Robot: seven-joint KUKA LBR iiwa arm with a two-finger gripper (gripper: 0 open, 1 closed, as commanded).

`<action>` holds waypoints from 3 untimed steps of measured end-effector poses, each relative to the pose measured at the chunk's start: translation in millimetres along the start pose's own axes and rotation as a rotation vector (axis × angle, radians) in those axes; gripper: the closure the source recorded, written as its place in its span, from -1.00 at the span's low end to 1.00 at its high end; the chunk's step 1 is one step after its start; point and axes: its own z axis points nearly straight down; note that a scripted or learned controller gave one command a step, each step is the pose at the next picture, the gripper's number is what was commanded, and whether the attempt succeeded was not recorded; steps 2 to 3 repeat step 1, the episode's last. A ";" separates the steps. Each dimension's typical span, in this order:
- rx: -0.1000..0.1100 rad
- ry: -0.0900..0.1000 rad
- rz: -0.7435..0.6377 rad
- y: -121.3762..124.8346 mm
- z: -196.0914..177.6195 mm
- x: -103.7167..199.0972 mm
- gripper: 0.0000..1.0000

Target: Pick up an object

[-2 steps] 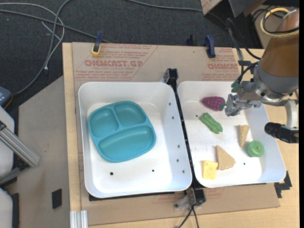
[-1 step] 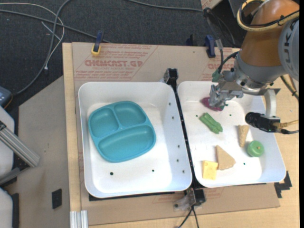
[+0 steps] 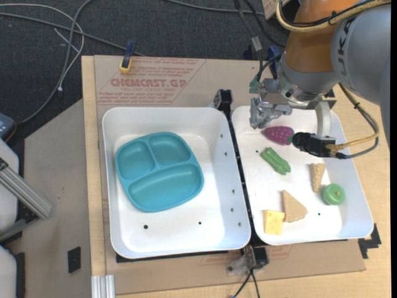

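- The claw [image 3: 263, 118] hangs over the far left part of the right bin [image 3: 353, 225], just beside the divider between the two bins; whether it is spread or pressed together cannot be told from this slanted view.
- Nothing is seen between its tips.
- A purple grape bunch [image 3: 278, 134] lies just to the right of the claw, near the bin's far edge, very close to it.
- A green pea pod [image 3: 275, 161] lies a little nearer the bin's middle, tilted.
- A pale wedge [image 3: 317, 175] sits toward the right edge, with a green round piece [image 3: 334, 194] just beside it.
- A tan triangular slice [image 3: 293, 206] and a yellow cheese block [image 3: 273, 221] rest near the bin's near edge, touching or almost touching.
- The left bin [image 3: 118, 120] holds a teal divided plate [image 3: 160, 171], lying flat toward its left side.
- Both bins stand on a cardboard sheet [image 3: 155, 82] with red print along its far edge.
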 end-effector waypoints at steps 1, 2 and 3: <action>0.002 -0.001 0.002 14.2 17.6 40.8 1.00; 0.002 -0.001 0.002 14.2 17.6 40.8 1.00; 0.002 -0.001 0.002 14.2 17.6 40.8 1.00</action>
